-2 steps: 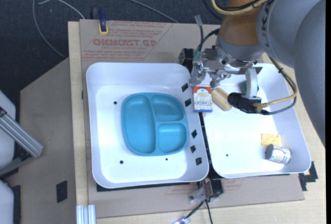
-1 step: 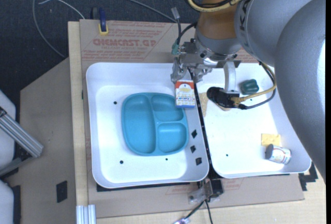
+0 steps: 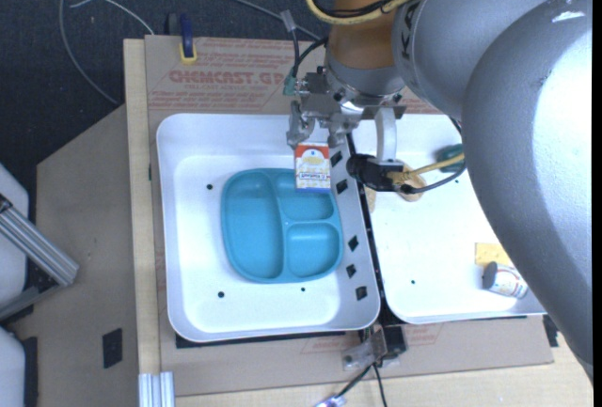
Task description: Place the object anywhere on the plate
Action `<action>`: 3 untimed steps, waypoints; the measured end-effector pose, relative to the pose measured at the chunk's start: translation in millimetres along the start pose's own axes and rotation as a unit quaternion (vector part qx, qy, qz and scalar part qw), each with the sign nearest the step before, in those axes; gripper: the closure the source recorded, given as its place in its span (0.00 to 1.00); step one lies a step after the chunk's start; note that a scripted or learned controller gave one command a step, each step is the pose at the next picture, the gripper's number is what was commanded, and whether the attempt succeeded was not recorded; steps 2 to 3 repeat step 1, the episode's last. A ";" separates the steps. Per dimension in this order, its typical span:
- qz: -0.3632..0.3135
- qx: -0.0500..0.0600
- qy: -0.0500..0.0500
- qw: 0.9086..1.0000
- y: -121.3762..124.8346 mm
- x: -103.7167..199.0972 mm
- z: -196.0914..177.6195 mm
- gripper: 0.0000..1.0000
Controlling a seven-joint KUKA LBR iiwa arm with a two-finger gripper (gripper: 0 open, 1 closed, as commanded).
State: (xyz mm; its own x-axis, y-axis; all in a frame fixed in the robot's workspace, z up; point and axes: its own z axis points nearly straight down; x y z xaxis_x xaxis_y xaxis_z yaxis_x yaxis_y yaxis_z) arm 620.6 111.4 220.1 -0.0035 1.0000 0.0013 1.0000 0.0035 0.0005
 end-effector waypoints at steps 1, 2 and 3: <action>0.001 0.000 -0.001 1.000 -0.1 -2.0 -0.8 0.00; 0.001 0.000 -0.001 1.000 -0.1 -2.0 -0.8 0.00; 0.001 0.000 -0.001 1.000 -0.1 -2.0 -0.8 0.00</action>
